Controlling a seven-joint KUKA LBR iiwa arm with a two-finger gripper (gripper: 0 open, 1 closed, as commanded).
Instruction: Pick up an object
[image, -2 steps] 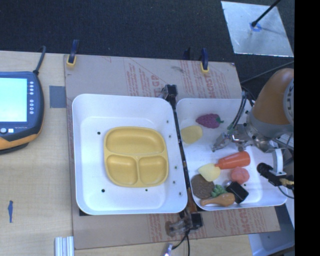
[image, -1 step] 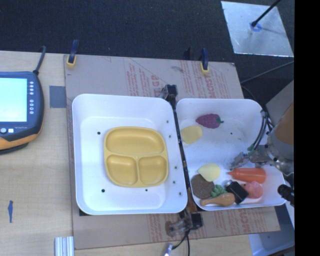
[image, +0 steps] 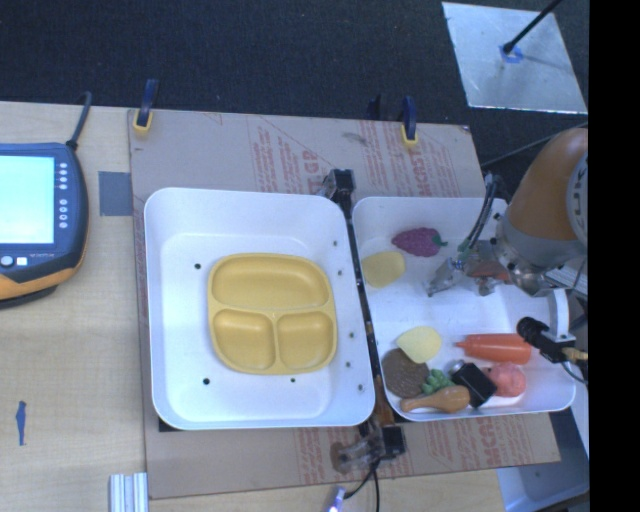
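Purple toy (image: 418, 240) in right bin (image: 520, 405), just left of hand (image: 455, 277); fingers apart, holding nothing.

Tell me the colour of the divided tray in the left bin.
Yellow; the divided tray shows clearly in the camera view.

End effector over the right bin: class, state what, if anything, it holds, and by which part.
Nothing is held. The end effector hangs over bare floor of the right bin, apart from the purple toy and the yellow piece.
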